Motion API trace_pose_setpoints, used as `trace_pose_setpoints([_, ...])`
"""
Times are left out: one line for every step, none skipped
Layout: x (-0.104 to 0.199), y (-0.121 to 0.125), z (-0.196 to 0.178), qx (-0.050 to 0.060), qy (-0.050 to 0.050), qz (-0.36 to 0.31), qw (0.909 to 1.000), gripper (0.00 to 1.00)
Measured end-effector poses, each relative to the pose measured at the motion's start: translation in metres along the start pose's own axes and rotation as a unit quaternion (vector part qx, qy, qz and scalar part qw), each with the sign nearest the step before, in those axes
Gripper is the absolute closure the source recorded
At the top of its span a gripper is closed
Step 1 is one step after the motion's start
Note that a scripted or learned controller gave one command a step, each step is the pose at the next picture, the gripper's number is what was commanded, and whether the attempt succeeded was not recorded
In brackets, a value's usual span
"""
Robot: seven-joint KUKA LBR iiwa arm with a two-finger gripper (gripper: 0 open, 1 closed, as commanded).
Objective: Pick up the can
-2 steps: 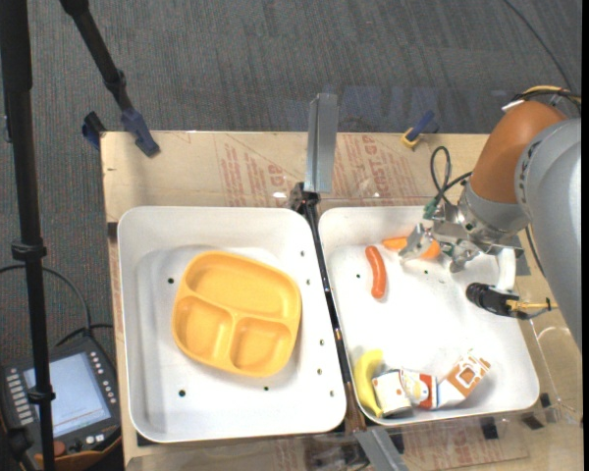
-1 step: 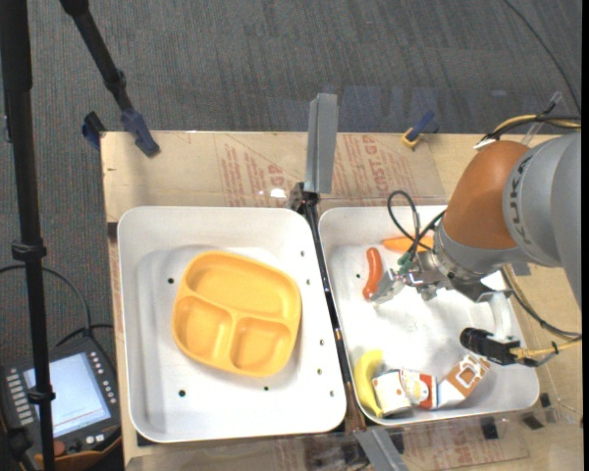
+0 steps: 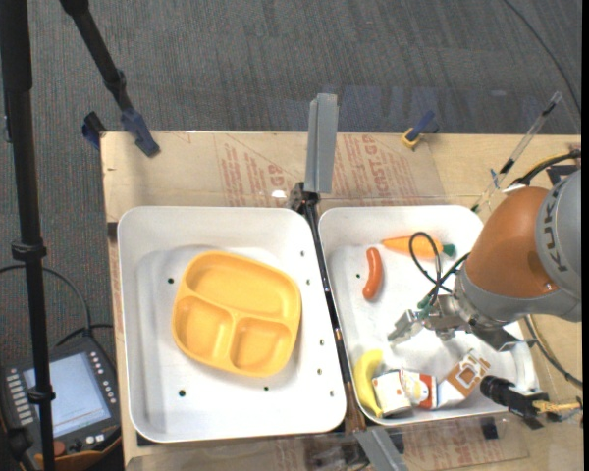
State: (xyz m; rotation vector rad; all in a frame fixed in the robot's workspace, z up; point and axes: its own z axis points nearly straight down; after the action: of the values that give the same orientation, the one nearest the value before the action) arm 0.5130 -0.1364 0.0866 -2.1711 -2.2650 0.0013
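Observation:
My gripper point(image 3: 406, 326) hangs over the middle of the right bin point(image 3: 339, 226), pointing left, with the grey and orange arm point(image 3: 515, 253) behind it. Just below it, by the bin's front wall, lies a short container with a white, yellow and red label point(image 3: 404, 391). I cannot tell whether this is the can. The gripper is apart from the container, and nothing shows in its grasp. The arm hides part of the bin's right side.
The right bin also holds a red sausage point(image 3: 372, 273), a carrot point(image 3: 410, 246), a banana point(image 3: 368, 369) and a small orange-and-white box point(image 3: 468, 372). A yellow divided plate point(image 3: 238, 312) lies in the left bin point(image 3: 137, 263).

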Motion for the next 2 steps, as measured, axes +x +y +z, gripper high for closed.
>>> trace_pose_setpoints([-0.006, 0.064, 0.000, 0.000, -0.001, 0.073, 0.9973, 0.00])
trace_pose_setpoints([-0.019, 0.078, -0.006, 0.000, -0.001, 0.129, 0.9917, 0.00])
